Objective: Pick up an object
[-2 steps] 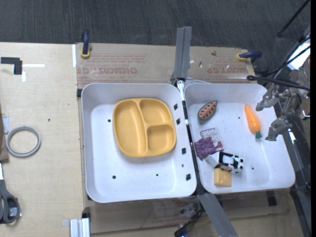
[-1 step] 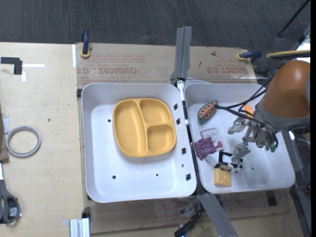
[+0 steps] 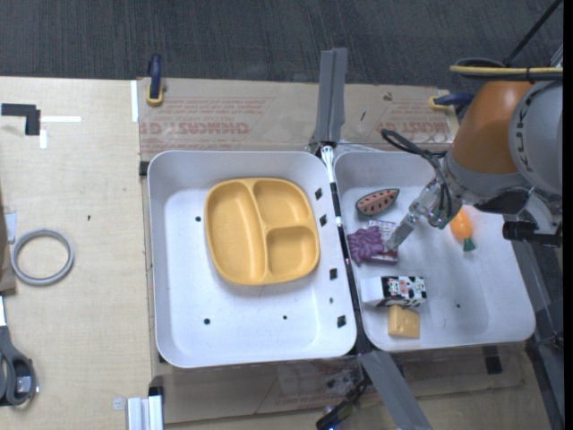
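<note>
In the right bin lie a purple bunch-like toy, a reddish-brown oval piece, a black-and-white carton, a yellow block and an orange toy with a green end. My gripper slants down and to the left from the grey and orange arm. Its tip sits just at the right edge of the purple toy, over the bin's middle. I see nothing held in it.
The left bin holds a yellow divided plate. A grey tape ring and scissors lie on the wooden bench at far left. A grey divider bar stands between the bins at the back.
</note>
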### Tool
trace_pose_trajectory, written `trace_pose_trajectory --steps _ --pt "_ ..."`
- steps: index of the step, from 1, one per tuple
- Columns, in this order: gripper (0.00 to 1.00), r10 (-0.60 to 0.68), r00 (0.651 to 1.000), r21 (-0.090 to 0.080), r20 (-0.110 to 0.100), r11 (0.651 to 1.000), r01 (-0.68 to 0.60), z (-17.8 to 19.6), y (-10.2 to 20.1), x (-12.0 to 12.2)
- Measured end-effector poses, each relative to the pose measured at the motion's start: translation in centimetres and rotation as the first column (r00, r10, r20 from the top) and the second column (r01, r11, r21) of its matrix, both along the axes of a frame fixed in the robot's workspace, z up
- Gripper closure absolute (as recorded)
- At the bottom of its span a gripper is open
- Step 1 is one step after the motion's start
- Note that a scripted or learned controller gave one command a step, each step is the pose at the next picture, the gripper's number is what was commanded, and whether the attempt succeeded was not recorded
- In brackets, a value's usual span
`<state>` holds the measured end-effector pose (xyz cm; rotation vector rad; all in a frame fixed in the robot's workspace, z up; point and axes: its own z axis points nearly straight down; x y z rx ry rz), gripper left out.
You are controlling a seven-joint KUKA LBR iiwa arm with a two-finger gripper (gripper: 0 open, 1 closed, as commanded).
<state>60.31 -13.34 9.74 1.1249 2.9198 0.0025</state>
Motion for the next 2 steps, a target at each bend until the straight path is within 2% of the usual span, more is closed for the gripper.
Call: trace_pose_trajectory --steps 1,2 --pt "0.00 -0.424 0.905 0.004 0.000 0.905 0.424 0.0 3.2 3.7" --pt "0.00 -0.530 0.848 0.002 -0.010 0.848 0.530 9.5 10.0 5.6"
